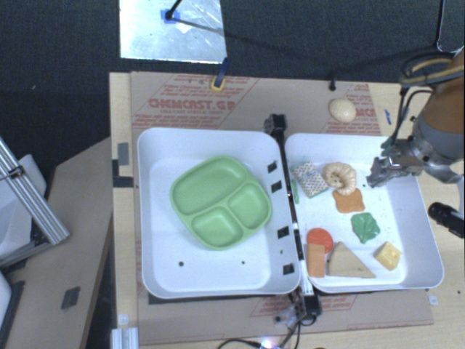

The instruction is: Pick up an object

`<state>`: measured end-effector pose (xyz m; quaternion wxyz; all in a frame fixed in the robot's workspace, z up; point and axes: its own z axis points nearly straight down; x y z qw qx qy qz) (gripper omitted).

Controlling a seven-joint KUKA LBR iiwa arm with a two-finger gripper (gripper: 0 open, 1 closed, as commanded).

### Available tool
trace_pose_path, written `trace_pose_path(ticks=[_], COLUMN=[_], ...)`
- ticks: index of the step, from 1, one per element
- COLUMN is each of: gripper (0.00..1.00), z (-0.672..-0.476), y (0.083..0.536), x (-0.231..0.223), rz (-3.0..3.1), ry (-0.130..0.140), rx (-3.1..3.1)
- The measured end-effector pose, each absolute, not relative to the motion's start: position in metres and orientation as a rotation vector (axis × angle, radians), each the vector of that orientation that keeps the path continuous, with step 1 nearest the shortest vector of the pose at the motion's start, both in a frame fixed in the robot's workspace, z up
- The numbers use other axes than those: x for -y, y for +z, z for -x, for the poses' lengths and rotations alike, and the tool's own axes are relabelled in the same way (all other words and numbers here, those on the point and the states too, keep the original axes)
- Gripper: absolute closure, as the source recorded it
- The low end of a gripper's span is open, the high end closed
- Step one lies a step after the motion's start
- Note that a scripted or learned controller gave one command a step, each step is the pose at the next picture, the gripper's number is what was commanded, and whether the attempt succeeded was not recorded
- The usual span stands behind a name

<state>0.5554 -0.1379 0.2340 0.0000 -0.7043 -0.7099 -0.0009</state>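
Observation:
The right bin point(414, 217) holds several toy foods: a beige spiral shell pastry point(339, 174), an orange piece point(349, 201), a green leafy piece point(365, 227), a yellow cheese cube point(388, 256), a red-and-orange piece point(317, 249), a tan wedge point(349, 263) and a speckled grey block point(310, 179). My gripper point(380, 174) hangs over the bin's upper right part, to the right of the shell pastry and apart from it. Nothing shows between its fingers.
The left bin point(156, 267) holds a green three-compartment plate point(220, 201). A beige egg-shaped object point(342, 110) lies on the bench behind the right bin. A shiny metal sheet point(172, 20) sits at the back. A metal frame point(29, 202) stands at the left.

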Motion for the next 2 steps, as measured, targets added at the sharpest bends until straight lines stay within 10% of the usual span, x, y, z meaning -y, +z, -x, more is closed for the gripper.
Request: trace_pose_path(ticks=[2], gripper=[1.00], z=[-0.512], y=[0.238], x=[0.039], rz=[2.210], ry=[-0.002], rx=[2.230])
